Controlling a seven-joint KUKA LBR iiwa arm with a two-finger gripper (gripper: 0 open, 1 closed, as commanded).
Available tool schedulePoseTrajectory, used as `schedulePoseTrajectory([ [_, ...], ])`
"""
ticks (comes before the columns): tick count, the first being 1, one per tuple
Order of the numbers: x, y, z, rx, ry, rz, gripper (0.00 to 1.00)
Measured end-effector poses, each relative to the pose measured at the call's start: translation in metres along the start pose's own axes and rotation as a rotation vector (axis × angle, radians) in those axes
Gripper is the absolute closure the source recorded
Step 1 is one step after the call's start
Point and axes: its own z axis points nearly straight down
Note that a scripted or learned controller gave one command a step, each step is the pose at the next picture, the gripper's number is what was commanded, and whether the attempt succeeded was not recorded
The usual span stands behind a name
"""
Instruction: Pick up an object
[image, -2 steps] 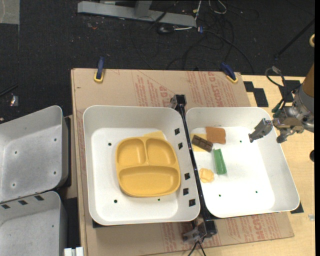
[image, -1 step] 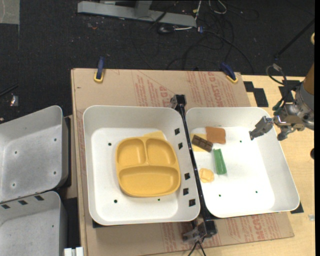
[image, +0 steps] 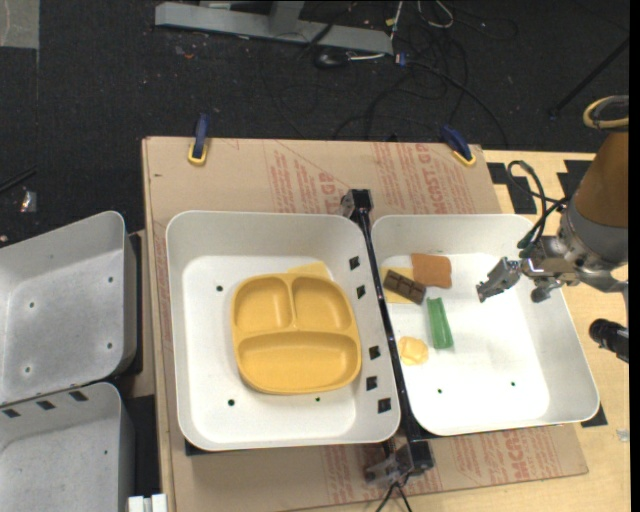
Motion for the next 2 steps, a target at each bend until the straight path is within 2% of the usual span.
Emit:
schedulePoseTrajectory([
  [2,-0.002,-0.01,0.113,-0.001,0.0,0.0,0.0],
])
